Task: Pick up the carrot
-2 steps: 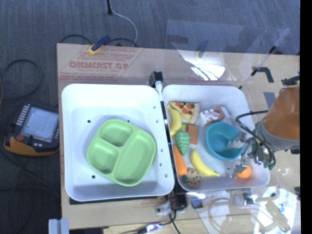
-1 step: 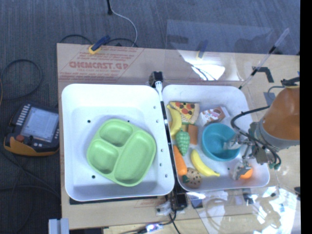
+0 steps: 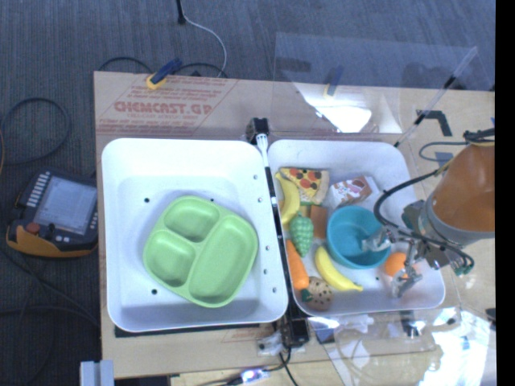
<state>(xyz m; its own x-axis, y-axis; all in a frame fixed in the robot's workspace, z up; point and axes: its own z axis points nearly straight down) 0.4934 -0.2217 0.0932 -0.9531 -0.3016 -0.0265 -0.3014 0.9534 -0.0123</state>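
The carrot (image 3: 297, 270) is a short orange piece lying along the left wall of the right bin (image 3: 418, 296), between the green grapes (image 3: 302, 233) and a speckled brown cookie (image 3: 319, 294). My gripper (image 3: 404, 265) hangs low over the right end of that bin, just right of the blue bowl (image 3: 354, 236) and right beside a small round orange fruit (image 3: 394, 262). It is well to the right of the carrot, with a banana (image 3: 336, 270) lying between them. Nothing shows as held.
The right bin also holds a second banana (image 3: 282, 199), a pizza slice (image 3: 304, 182) and a red-and-white packet (image 3: 352, 190). A green divided plate (image 3: 201, 250) sits in the left bin (image 3: 129, 183). A handheld pendant (image 3: 52, 215) lies on the floor at left.
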